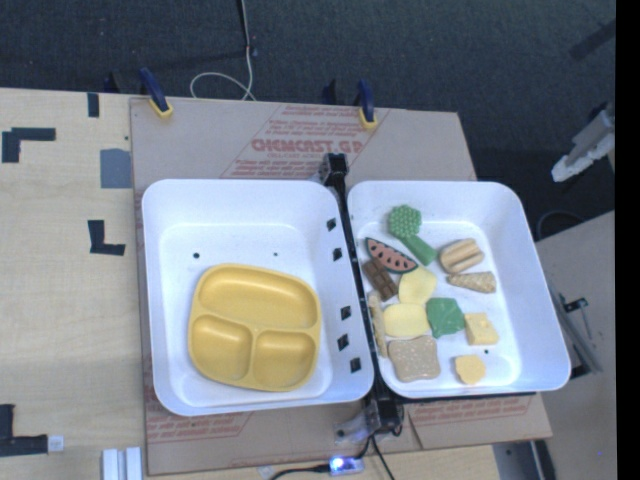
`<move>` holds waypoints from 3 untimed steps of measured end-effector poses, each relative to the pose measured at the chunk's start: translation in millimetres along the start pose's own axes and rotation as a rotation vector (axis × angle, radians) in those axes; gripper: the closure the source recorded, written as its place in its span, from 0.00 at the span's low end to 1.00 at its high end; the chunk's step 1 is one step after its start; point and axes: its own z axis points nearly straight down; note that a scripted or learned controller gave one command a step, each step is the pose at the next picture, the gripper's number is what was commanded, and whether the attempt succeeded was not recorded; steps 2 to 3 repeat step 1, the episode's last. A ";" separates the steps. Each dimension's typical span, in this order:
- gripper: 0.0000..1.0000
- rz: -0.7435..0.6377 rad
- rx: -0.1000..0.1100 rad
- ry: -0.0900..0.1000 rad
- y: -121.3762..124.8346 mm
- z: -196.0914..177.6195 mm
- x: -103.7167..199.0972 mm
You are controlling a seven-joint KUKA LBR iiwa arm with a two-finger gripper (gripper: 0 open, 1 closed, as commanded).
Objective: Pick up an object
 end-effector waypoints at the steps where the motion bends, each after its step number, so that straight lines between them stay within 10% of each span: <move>1: 0.00 -0.014 0.022 0.009 5.8 114.1 40.2; 3: 0.00 -0.014 0.022 0.009 5.8 114.1 40.2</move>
